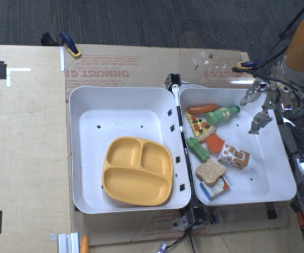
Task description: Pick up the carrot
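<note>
Above the right bin [278, 191], the metal tool [258, 109] hangs spread apart near the tapered carrot [201, 109].

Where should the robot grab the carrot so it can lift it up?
Probably across the middle of the carrot, coming straight down from above. It lies flat in the right bin, with the pizza slice, green pickle and small carton crowding it, so the top is the freest side. The gripper hangs up-right of it.
</note>
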{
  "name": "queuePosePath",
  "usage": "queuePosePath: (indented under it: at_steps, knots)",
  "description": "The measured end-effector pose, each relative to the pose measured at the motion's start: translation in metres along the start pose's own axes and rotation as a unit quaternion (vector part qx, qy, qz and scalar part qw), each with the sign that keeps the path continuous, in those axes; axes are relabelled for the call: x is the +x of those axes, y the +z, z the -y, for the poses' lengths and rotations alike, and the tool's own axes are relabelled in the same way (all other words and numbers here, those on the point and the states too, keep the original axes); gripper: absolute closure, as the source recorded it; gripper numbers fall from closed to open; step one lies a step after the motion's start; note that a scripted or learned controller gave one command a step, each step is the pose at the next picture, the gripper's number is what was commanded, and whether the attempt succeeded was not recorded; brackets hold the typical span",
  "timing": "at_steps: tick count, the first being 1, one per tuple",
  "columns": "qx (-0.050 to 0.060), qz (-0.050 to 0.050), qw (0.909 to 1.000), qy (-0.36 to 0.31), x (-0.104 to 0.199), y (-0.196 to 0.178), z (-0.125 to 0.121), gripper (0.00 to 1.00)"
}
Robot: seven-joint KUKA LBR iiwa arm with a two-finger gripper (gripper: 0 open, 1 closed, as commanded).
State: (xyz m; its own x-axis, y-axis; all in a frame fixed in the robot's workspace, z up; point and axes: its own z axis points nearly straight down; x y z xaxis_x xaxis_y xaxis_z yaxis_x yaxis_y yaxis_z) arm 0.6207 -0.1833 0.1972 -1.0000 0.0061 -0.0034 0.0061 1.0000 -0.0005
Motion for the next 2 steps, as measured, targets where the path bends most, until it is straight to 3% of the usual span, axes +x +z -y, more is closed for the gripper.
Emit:
queuePosePath:
  at_steps: [1,2]
  knots:
    - [0.000,0.002,1.0000,0.010,-0.005,0.089,-0.061,0.00]
    - [0.000,0.001,0.9971,0.076,0.025,0.004,-0.160,0.00]
